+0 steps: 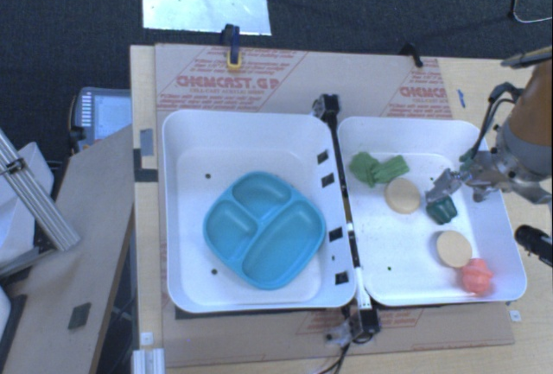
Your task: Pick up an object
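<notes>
Five objects lay in right bin (497, 234); none lifted yet. We saw gripper (443, 191) low over dark green piece (443, 210); grasp state unclear to us. Pick remained.

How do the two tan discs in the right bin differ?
The upper tan disc is paler and lies beside the green toy, close to the gripper. The lower tan disc is more orange and lies next to the pink object. Both are round, flat and similar in size.

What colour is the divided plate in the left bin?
Light blue; the plate shows clearly in the camera view.
</notes>
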Robot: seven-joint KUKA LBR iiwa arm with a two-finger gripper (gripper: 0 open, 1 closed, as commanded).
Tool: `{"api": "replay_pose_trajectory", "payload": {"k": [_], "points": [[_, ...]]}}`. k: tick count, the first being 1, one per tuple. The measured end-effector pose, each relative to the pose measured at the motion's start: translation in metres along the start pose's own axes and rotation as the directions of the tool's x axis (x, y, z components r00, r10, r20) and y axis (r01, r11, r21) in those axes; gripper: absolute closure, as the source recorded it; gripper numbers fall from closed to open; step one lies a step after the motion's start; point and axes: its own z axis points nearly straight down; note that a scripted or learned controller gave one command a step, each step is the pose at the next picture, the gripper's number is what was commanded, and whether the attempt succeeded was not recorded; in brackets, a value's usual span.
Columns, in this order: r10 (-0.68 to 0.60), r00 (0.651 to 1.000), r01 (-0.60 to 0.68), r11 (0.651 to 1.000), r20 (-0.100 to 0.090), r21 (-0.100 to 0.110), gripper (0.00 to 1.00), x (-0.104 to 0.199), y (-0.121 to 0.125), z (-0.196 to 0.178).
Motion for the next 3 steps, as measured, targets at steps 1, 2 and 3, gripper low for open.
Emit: {"api": "replay_pose_trajectory", "payload": {"k": [1,2,3], "points": [[-0.003,1.000,0.003,1.000,0.003,-0.013,0.00,0.000,0.003,-0.007],[-0.002,1.000,0.002,1.000,0.002,-0.010,0.00,-0.003,0.002,0.036],[-0.001,1.000,0.001,1.000,0.002,-0.009,0.00,-0.006,0.003,0.098]]}}
